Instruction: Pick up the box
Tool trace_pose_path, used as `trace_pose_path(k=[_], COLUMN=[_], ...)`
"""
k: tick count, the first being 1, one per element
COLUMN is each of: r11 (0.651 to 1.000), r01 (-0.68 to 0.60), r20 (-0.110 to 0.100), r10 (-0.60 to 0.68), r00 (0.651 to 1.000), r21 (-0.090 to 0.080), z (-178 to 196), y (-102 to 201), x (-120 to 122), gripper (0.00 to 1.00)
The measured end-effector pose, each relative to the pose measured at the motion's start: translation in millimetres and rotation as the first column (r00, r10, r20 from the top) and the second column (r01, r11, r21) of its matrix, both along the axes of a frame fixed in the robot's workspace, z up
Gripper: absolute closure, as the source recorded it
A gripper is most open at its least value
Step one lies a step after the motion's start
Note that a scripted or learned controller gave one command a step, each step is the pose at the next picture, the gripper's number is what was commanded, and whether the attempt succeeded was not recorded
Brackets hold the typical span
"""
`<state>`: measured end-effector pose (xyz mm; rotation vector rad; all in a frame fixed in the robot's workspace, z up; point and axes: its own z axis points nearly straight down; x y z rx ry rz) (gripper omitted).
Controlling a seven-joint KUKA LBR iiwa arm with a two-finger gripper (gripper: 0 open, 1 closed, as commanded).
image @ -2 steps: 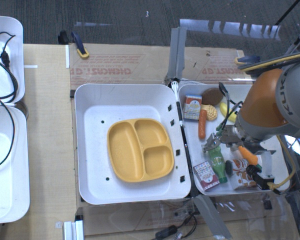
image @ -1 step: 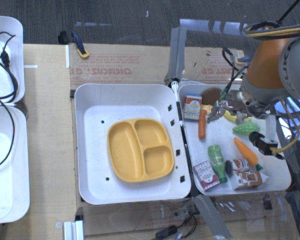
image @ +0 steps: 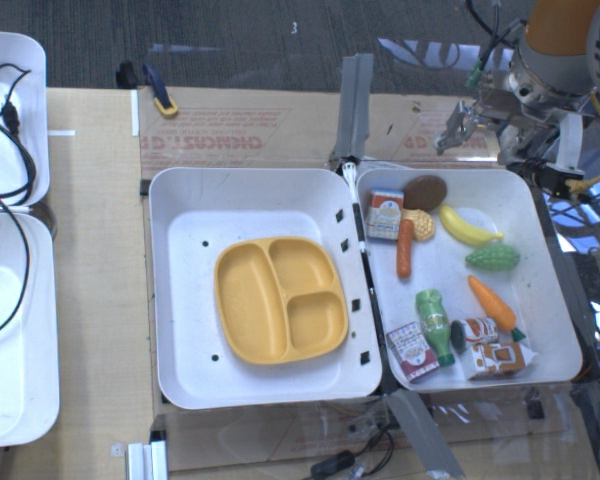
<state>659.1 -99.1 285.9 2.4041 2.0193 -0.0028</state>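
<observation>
Looking down on a wooden tabletop (image: 90,268) carrying two shallow white bins side by side. Large red lettering is running mirrored and upside down along cardboard (image: 250,128) behind the bins; it cannot be read with confidence. A small "3" is showing on the dark floor beyond.

The left bin (image: 170,268) is holding a yellow divided plate (image: 280,298). The right bin (image: 545,258) is holding the box (image: 384,215), a small orange and white carton with blurred print, sitting at the far left corner, just beside a brown potato (image: 424,192) and a red sausage (image: 405,250). A banana (image: 468,227), a green bottle (image: 434,324), a carrot (image: 492,303) and two more printed cartons (image: 410,351) are lying nearer the front.

The claw (image: 458,133) is hanging above the cardboard behind the right bin's far edge, well apart from the box, off to its right and farther back. Its fingers are standing apart, gripping nothing.
</observation>
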Motion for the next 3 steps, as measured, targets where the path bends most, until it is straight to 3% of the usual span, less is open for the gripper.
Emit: trace_pose_path(k=[1,2,3], r11=[0.998,0.998,0.999], r01=[-0.068,-0.061,-0.045], r20=[-0.002,0.001,-0.002], r10=[0.068,0.061,0.045], r00=[0.998,0.998,0.999], r21=[0.001,0.001,0.003], z=[-175.9,-114.1,-194.9], y=[-9.4,-37.7,-24.6], x=[-0.8,0.0,-51.0], gripper=[0.00,0.00,0.00])
